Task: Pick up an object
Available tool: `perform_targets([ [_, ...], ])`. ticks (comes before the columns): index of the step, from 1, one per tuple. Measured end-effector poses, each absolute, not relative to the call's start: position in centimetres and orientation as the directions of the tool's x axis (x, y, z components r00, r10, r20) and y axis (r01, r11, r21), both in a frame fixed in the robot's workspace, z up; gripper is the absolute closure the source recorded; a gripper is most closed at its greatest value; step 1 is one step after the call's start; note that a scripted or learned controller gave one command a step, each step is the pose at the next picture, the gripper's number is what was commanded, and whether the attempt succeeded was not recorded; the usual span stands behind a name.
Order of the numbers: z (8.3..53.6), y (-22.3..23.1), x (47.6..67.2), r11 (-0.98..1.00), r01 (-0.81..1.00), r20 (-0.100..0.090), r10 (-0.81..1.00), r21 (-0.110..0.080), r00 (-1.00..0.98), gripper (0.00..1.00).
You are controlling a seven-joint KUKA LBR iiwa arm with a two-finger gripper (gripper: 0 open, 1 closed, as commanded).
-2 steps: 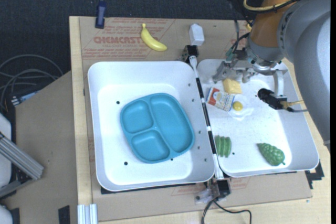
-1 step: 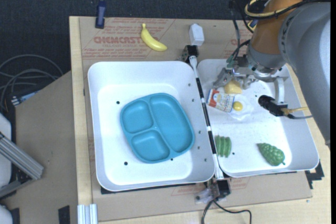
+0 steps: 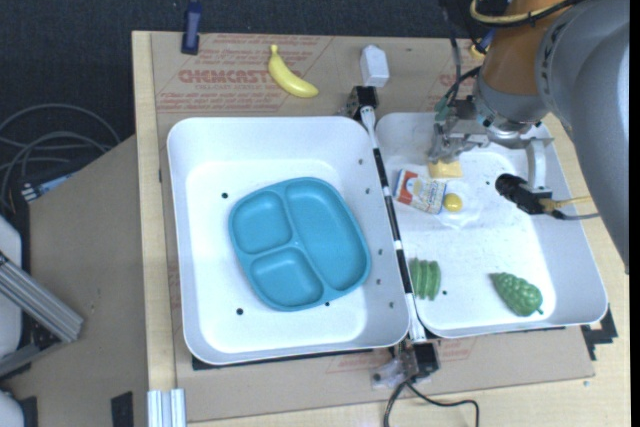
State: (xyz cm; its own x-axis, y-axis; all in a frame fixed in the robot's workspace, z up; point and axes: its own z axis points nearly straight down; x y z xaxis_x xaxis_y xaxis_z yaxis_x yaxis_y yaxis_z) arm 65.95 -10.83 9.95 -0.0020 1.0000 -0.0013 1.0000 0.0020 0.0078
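The gripper (image 3: 447, 147) hangs low over the right bin (image 3: 570, 300), above a yellow block (image 3: 446, 170); whether its jaws are open I cannot tell. Just beside lie a small carton (image 3: 420, 192), a yellow ball (image 3: 454, 204), and perhaps plastic wrap.

Assorted small items (image 3: 432, 192) in right bin (image 3: 570, 310)

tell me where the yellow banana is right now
The yellow plastic banana lies on the brown cardboard behind the left white bin, outside both bins, near the small blue object.
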Motion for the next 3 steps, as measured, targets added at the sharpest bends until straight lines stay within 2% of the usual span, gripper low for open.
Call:
perform_targets([
  [1,9.7,-10.8,65.8,0.002,1.0,-0.001,1.0,0.002,-0.002,0.0],
  [2,8.5,-11.2,66.7,0.001,1.0,-0.002,1.0,0.002,-0.001,0.0],
  [3,9.9,-11.1,67.0,0.003,1.0,-0.003,1.0,0.012,-0.003,1.0],
])
